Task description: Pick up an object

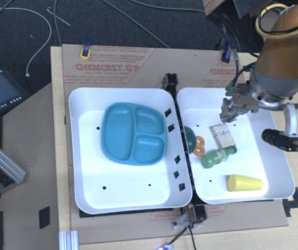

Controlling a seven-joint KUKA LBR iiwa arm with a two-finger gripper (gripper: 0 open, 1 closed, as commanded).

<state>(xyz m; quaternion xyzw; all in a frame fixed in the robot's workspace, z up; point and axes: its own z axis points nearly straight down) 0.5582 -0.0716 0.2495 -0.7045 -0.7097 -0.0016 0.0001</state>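
The right bin (pixel 273 155) holds a small patterned packet (pixel 223 136), a green bottle-shaped toy (pixel 217 157), an orange pretzel-shaped piece (pixel 199 146), a dark green round object (pixel 189 137) against the bin's left wall, and a yellow cone-like block (pixel 244 182) near the front. My gripper (pixel 231 111) hangs over the back of the right bin, just above and behind the packet. I see nothing between its fingers.
The left bin (pixel 86 181) carries a blue divided plate (pixel 134 133). A black clip row (pixel 175 139) runs along the seam between the bins. Cables lie on the dark floor behind the bench. A black part (pixel 279 138) sticks over the right bin's right rim.
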